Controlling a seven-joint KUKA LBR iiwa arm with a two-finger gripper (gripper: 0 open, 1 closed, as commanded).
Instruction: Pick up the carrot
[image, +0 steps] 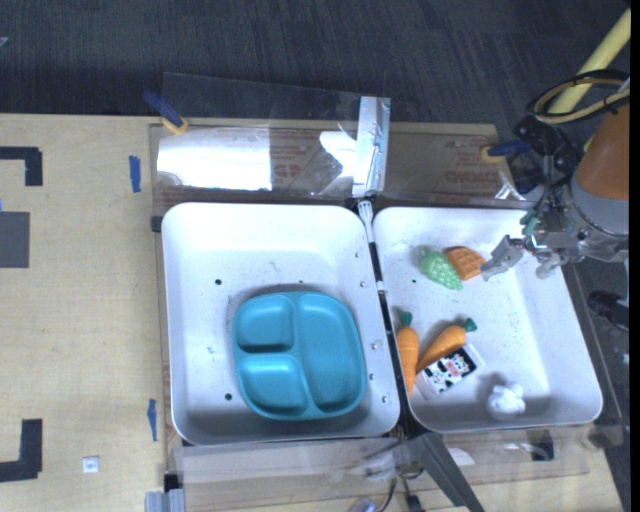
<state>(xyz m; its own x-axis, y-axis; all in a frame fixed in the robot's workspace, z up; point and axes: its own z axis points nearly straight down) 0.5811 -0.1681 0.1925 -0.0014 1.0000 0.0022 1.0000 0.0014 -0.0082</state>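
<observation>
Your gripper (522, 252) sits over the right bin's (560, 400) upper right, fingers spread, nothing between them. You have 2 carrots well below and to its left: 1 carrot (443, 344) lies tilted on a black-and-white toy (449, 371); the other (407, 352) is against the bin's left wall. An orange-and-green toy (450, 265) lies just left of the fingertips.

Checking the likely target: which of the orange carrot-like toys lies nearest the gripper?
The short carrot with bushy green leaves at the right bin's top, just beside the gripper. The two other carrots lie lower.
</observation>
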